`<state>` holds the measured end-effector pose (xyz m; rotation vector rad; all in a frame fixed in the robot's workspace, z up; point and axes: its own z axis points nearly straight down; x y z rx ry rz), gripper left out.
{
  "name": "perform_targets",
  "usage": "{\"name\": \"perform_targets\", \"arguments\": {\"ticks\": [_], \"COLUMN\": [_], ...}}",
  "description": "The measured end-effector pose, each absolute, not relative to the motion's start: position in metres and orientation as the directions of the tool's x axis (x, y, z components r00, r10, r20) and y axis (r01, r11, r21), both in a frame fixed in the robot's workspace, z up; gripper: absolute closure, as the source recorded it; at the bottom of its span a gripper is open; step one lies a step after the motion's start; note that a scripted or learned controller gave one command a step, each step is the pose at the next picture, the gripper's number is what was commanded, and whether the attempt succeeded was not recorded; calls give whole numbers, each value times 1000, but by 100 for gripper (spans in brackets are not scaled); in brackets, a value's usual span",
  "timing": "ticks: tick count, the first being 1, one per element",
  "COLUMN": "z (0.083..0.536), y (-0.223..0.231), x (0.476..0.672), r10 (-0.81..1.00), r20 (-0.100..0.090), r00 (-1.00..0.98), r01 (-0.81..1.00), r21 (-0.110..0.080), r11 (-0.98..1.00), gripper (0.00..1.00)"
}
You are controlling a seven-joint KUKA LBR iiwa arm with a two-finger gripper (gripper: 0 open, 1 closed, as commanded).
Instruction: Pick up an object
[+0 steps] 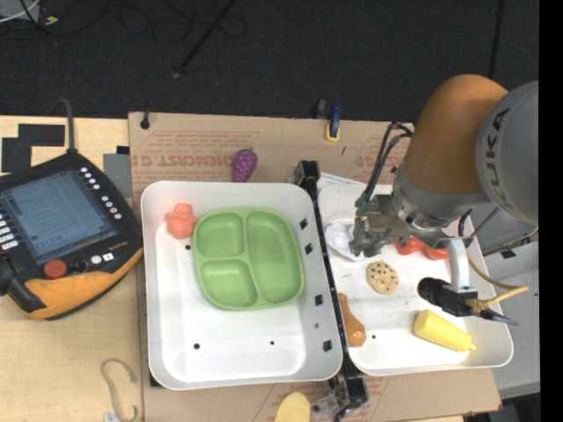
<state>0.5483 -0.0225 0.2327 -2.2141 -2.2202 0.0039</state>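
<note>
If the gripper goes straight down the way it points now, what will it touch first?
Probably the white object lying just under and left of the gripper in the right bin. The cookie lies a little nearer the camera, likely off that line. Depth is hard to judge.

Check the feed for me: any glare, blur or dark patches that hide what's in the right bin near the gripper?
Camera view: light is even and focus fairly sharp. No strong glare on the right bin. The arm casts shade over the gripper and a white object beside it, so detail there is murky. The cookie and yellow piece read clearly.
</note>
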Motion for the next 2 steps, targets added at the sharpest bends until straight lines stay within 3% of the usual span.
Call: {"name": "perform_targets", "arguments": {"ticks": [2], "z": [240], "y": [63], "x": [505], "r10": [1000], "r20": [2], "r00": [-3], "r01": [1000], "r21": [-5], "r11": [3], "gripper": [100]}}
